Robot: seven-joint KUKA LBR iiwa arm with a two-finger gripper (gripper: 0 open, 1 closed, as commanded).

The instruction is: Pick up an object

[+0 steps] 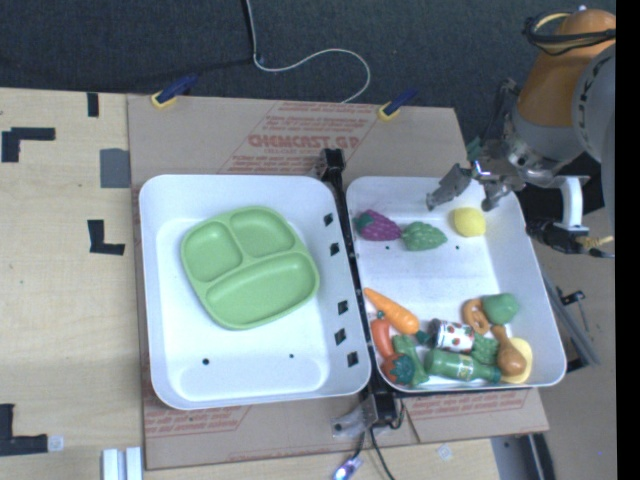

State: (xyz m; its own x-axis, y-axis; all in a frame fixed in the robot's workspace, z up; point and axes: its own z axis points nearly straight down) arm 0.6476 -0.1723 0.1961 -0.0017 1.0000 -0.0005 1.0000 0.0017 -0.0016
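Cardboard sheet (300, 138) on counter (60, 268) has faint red print, unreadable. Gripper (466, 194) spread wide, holding nothing, above yellow lemon (467, 221) in right bin (530, 268).

A grey robot arm with an orange band reaches in from the right. Its gripper (466, 196) hangs low, both fingers spread apart, gripping nothing.

Wooden bench (60, 298) with black marks, cardboard sheet (290, 138) clipped on, dark carpet (120, 18), white cable (300, 63)
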